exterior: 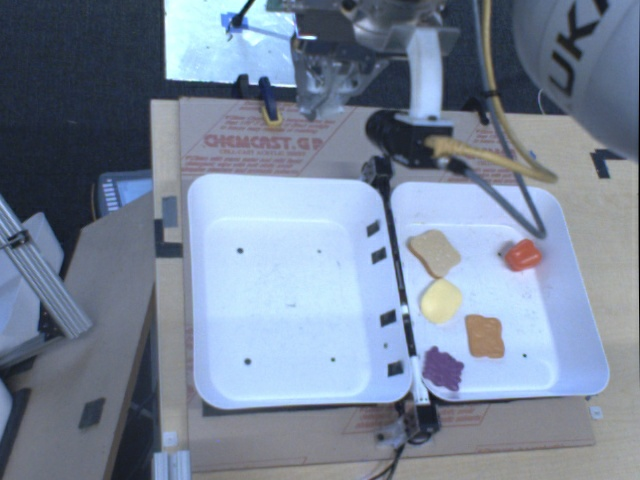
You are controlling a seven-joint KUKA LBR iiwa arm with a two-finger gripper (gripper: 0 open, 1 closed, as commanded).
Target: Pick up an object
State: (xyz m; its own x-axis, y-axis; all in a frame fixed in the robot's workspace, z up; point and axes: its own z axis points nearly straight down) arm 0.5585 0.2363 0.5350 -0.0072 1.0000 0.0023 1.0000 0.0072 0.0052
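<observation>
The claw hung above the tabletop behind the bins, blurred; its grip could not be told.

One camera here, fixed above the bench and looking down at a slant from the near side. It stands well back, so both white bins fit in full: the left bin and the right bin lie side by side across the middle. The far edge of the bench runs along the top, where the arm looms large at upper right, probably nearest the lens.
</observation>
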